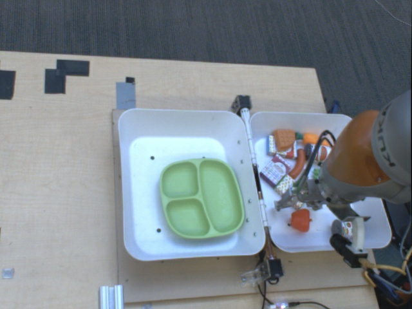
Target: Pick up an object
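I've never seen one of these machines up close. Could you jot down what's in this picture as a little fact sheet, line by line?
Bench: pale wooden top bearing two shallow white bins side by side
Left bin: holds a light green three-compartment plastic plate
Right bin: holds a heap of small toy items, among them a small red-orange object and an orange block
Arm: grey arm with orange band, over the right bin
Gripper: low in the right bin, just above the red-orange object
Holding anything: cannot tell

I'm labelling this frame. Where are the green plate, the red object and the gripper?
green plate (201,198), camera view, on its large right compartment.
red object (300,220), camera view, on its middle.
gripper (297,199), camera view, between its fingertips.
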Action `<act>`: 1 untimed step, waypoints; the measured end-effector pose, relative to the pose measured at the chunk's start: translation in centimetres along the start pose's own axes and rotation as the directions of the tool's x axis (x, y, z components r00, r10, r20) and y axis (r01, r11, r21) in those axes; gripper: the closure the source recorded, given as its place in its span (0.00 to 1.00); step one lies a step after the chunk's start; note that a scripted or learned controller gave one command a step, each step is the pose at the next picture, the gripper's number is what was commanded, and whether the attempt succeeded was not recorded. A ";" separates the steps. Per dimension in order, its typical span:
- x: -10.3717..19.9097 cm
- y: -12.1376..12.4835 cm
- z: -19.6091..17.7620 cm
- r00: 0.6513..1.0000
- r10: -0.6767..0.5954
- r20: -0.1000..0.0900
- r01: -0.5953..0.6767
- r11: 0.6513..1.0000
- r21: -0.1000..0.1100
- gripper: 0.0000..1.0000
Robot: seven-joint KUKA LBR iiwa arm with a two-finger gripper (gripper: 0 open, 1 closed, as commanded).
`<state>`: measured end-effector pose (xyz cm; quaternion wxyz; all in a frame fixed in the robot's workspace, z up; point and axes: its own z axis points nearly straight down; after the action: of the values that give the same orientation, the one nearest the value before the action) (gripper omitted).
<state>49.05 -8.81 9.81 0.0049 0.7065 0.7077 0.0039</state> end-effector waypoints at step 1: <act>0.1 0.1 -1.0 1.000 -0.001 -0.001 0.001 1.000 -0.002 1.00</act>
<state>49.13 -8.75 10.83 0.0052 0.7061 0.7081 0.0048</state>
